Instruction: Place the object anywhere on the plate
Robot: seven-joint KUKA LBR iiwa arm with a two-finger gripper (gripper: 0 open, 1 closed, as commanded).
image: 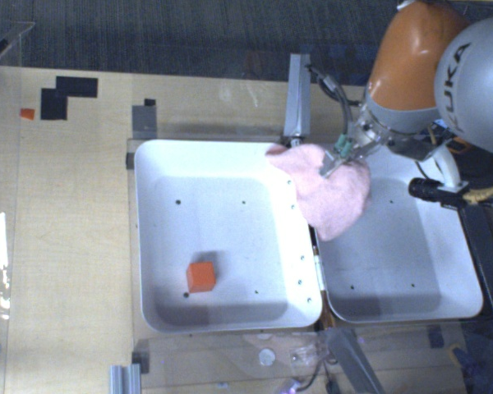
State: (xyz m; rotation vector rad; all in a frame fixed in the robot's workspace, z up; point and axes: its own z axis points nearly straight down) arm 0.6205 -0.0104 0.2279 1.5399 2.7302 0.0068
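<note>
1. The orange block (201,277), likely the object to be placed, lies on the floor of the left bin (156,220), well apart from the gripper (338,156), down and to the left of it in the camera view and nearest the camera.
2. The pink plate (329,191) sits directly beneath the gripper, draped across the wall between the left bin and the right bin (419,286).
3. The gripper hovers at the plate's upper edge, touching or just above it; whether it is clenched or released cannot be told.
4. Judged from this, the coming move must cross the left bin toward the block, and nothing is carried yet.
</note>
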